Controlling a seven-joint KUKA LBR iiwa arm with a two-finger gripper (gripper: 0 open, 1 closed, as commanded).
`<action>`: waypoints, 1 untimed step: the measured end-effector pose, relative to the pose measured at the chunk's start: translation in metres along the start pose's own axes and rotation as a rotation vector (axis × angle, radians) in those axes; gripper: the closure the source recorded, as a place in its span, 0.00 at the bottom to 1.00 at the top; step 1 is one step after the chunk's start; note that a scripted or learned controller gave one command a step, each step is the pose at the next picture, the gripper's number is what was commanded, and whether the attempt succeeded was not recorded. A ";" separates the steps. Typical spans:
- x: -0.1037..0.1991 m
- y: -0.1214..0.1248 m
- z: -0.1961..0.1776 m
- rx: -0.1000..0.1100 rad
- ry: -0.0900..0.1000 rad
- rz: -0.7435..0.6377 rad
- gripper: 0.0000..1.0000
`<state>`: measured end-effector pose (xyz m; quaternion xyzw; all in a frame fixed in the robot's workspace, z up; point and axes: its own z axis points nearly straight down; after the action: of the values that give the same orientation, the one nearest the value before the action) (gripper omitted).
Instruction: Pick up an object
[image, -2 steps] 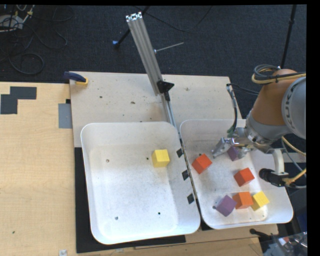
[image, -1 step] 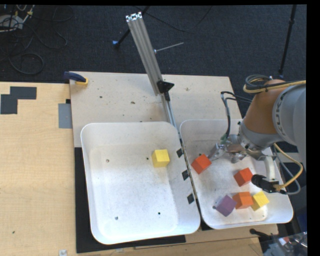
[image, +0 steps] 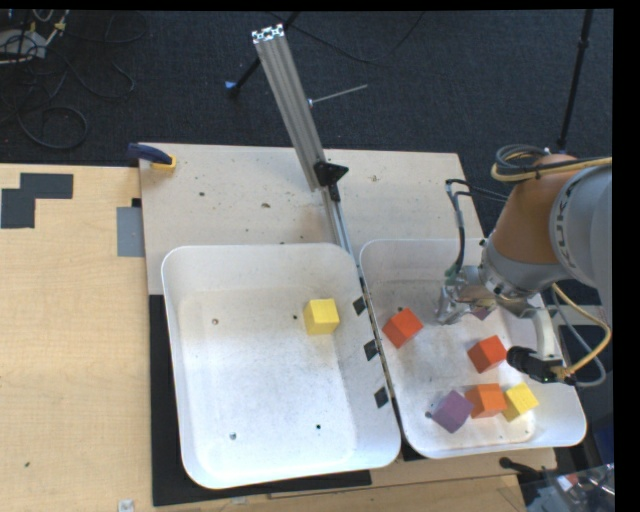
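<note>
Holding 1 yellow cube (image: 322, 315) (left bin (image: 200, 290)).

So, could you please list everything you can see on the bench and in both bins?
Bins: 2, white, side by side on the bench.
Yellow cube: 1, left bin.
Red cubes: 2, right bin, the other further right.
Purple cube: 1, right bin, near edge.
Orange cube: 1, beside the purple.
Small yellow cube: 1, touching the orange.
Metal rail: 1, silver, slanting above the bins.
Arm: 1, grey and orange, right.
Gripper: 1, over right bin.
</note>
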<state>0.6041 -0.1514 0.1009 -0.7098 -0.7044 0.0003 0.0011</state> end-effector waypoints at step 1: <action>-0.003 -0.006 -0.044 -0.003 -0.001 -0.001 1.00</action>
<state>0.5986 -0.1545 0.1450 -0.7095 -0.7047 -0.0003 -0.0002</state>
